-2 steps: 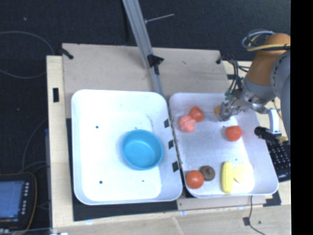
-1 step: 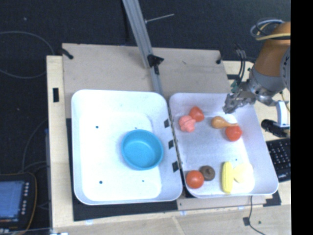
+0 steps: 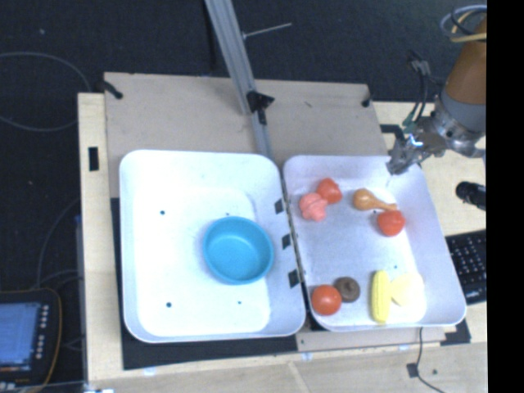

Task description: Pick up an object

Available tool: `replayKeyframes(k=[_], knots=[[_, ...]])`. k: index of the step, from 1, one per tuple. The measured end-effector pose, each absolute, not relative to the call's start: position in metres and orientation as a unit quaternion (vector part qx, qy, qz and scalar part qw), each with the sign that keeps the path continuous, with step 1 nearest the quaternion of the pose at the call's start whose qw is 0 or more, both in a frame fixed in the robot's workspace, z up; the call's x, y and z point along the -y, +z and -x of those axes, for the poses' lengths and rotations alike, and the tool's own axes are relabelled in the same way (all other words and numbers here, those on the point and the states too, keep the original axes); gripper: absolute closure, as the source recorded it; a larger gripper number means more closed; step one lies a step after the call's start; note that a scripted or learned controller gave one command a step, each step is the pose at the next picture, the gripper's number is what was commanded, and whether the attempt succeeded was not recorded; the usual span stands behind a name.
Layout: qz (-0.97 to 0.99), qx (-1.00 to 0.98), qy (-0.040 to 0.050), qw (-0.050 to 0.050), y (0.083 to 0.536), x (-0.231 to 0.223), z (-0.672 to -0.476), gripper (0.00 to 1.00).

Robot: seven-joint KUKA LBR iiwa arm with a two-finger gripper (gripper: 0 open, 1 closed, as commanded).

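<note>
Gripper, finger state unclear, hangs over the right bin's far edge; a smooth blue bowl sits in the left bin.

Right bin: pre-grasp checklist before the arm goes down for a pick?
1. End effector over the right bin, at its far right corner: ok.
2. Nothing between its fingers: cannot tell, too small.
3. Nearest target, the orange pear-shaped piece, lies apart from the red ball: not ok, they touch.
4. Yellow corn free to grasp: not ok, it touches a pale yellow piece.
5. Blue bowl in the left bin, out of the path: ok.
</note>
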State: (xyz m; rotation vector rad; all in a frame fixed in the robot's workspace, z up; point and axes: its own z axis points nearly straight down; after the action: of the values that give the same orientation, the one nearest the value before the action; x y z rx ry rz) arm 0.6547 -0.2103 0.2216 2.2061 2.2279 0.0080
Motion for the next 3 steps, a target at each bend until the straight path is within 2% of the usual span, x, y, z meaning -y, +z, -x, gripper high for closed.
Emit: replayKeyframes(k=[1,2,3], knots=[[-0.704,-0.71,0.0012,-0.001,0.237,0.154,-0.652,1.0],[-0.704,-0.71,-0.0012,-0.004,0.231,0.1,-0.659,1.0],[-0.704,-0.71,0.0008,-0.002,0.246,0.05,-0.659,1.0]])
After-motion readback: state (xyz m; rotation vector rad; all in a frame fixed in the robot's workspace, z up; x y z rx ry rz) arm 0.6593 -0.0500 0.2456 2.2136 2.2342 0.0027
